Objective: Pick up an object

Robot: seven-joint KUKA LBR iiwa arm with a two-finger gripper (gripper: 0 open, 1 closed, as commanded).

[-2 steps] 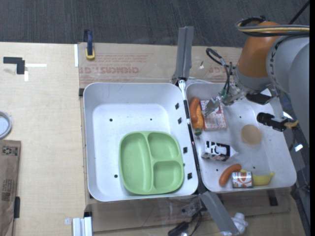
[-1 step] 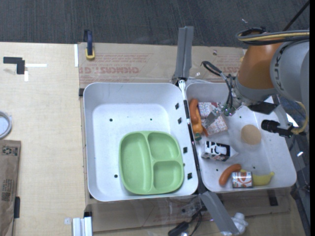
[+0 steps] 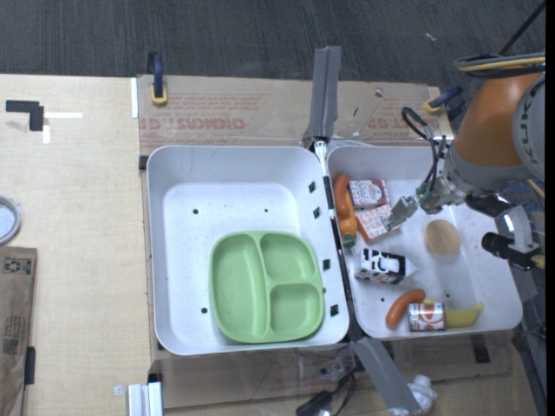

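Observation:
The right bin [image 3: 494,297] holds several items. An orange carrot [image 3: 345,204] lies along its left wall, with two red-and-white packets [image 3: 370,193] [image 3: 373,224] beside it. A black-and-white carton [image 3: 382,267] lies near the middle and a tan round object [image 3: 442,237] to its right. A red sausage [image 3: 403,307], a can [image 3: 427,316] and a yellow banana [image 3: 464,315] lie along the front. My gripper [image 3: 406,210] hangs low over the bin, just right of the lower packet and left of the tan object. Nothing visibly sits in it.
The left bin [image 3: 173,232] holds a green divided plate [image 3: 264,286]. A grey divider post [image 3: 325,94] rises between the bins at the back. The arm's orange-banded body [image 3: 494,128] looms over the right bin's back right corner.

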